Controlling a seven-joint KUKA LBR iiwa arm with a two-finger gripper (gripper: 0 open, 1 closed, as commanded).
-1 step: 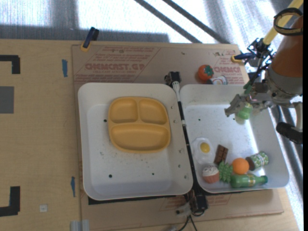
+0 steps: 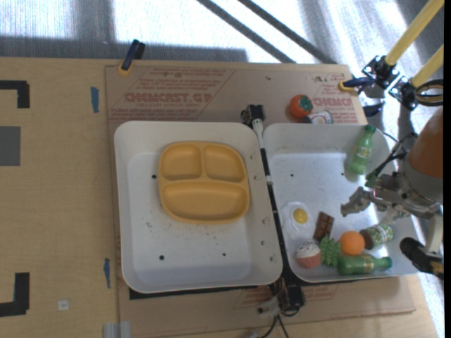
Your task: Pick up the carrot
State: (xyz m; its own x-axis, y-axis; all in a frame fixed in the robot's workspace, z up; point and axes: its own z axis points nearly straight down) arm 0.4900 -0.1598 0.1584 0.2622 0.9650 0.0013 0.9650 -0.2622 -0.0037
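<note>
The carrot (image 2: 351,243), a stubby orange plastic piece with a spiky green leafy top on its left end, lies in the near right part of the right white bin (image 2: 310,167). In the picture it sits just below the gripper (image 2: 357,204) and apart from it, with nothing seen between the two. The gripper hangs over the bin's right side at the end of the grey arm, and its metal parts blur together, so I cannot tell whether it is wide or narrow. Touching the carrot on the side away from the gripper lies a green plastic bottle (image 2: 363,263) on its side. Right of the carrot rests a small clear bottle with a green cap (image 2: 380,234). Left of the gripper lie a brown chocolate piece (image 2: 323,225), a fried egg toy (image 2: 299,215) and, nearer the front wall, a pink and white cupcake (image 2: 308,255). Beyond the gripper a second pale green bottle (image 2: 360,150) leans near the far right corner. Outside the bin, on the cardboard tabletop (image 2: 63,189), sits a red tomato toy (image 2: 301,106). Well to the gripper's left, the left white bin (image 2: 134,259) holds a yellow divided plate (image 2: 204,182).
</note>
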